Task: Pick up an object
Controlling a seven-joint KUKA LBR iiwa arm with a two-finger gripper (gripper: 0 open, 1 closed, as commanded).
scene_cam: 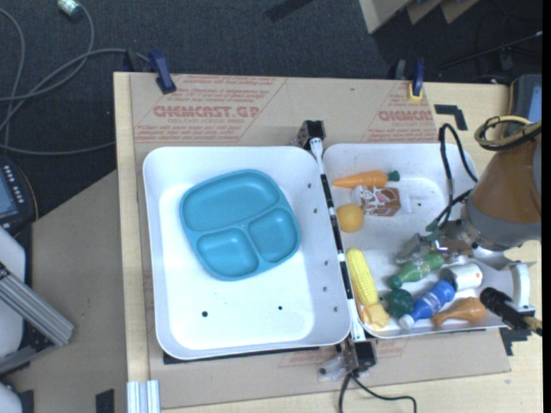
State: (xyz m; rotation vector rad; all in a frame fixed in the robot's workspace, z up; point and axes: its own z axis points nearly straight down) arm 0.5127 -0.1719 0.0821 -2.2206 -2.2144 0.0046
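Camera view | gripper (419, 249) over right bin (413, 155) front clutter, grip unclear | left bin (159, 231): one blue tray (238, 223), front edge free

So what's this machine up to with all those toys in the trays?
A robot arm reaches in from the right over the right bin, trying to pick something up. Its gripper sits low among a pile of toy food: a green bottle, a blue bottle, a corn cob and a carrot. Nothing looks lifted yet. The left bin holds a blue divided plate.
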